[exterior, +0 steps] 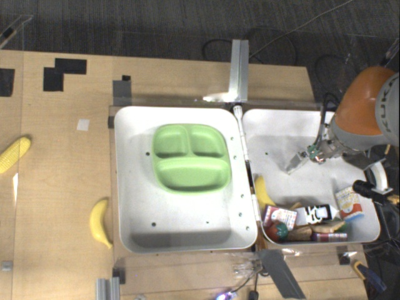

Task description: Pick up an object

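Grey gripper hovered over the right bin's bare middle, finger state impossible to tell, nothing visibly held, while the object pile lay along the bin's near edge, toward the viewer from the tip.

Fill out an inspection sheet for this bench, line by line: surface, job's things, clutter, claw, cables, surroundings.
Surface: wooden bench bearing a left white bin and a right white bin side by side.
Job's things: heap of small packaged items along the right bin's near edge, with a banana at its left wall.
Clutter: green divided plate in the left bin; a second banana and a corn cob on the bench left of the bins.
Claw: claw low over the right bin's bare floor, apart from the heap; nothing seen in it.
Cables: black cables on the floor behind the bench.
Surroundings: dark carpet.
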`<state>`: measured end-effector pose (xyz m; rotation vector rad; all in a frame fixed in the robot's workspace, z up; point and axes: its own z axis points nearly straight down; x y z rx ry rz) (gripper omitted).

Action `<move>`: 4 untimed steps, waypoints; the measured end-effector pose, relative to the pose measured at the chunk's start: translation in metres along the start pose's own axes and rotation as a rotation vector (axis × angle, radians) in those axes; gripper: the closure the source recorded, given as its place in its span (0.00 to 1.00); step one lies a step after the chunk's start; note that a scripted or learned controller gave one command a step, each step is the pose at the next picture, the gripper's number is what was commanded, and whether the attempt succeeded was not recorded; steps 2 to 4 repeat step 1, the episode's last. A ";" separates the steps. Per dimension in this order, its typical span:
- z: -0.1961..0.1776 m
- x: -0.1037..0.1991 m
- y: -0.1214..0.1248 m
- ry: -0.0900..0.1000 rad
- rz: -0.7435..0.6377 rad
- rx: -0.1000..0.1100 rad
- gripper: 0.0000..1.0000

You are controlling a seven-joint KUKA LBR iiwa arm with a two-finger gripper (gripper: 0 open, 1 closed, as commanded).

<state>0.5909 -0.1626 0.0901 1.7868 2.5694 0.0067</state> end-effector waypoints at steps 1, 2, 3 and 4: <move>0.002 0.023 0.068 0.004 -0.004 -0.001 0.00; 0.002 0.023 0.068 0.004 -0.004 -0.001 0.00; 0.002 0.023 0.068 0.004 -0.004 -0.001 0.00; 0.002 0.023 0.068 0.004 -0.004 -0.001 0.00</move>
